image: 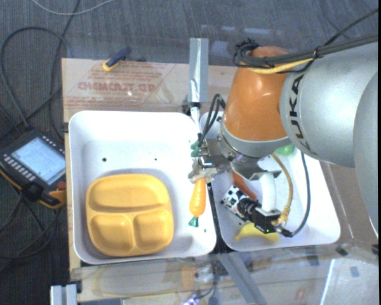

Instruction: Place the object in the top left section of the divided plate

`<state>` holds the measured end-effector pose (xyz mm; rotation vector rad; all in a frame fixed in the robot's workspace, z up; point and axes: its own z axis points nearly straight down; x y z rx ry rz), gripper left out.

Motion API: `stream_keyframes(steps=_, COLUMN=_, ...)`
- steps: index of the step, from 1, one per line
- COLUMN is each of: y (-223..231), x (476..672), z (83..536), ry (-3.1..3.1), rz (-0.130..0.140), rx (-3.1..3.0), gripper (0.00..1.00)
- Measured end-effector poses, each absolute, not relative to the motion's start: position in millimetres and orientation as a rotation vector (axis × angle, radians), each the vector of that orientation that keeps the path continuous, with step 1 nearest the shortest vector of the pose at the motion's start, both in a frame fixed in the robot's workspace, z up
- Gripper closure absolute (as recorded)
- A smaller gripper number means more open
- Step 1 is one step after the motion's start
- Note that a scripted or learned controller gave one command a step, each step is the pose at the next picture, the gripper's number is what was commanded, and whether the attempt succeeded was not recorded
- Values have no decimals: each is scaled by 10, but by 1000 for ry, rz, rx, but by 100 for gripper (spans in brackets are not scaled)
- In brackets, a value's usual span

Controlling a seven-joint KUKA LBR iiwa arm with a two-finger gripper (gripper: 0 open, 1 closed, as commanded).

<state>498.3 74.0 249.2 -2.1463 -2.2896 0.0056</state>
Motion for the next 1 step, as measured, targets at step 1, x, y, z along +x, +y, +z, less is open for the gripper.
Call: stream_keyframes(steps=1, y=1317, x=4820, z=2137, ry=-2274, rz=10, rx=-2163, gripper=100)
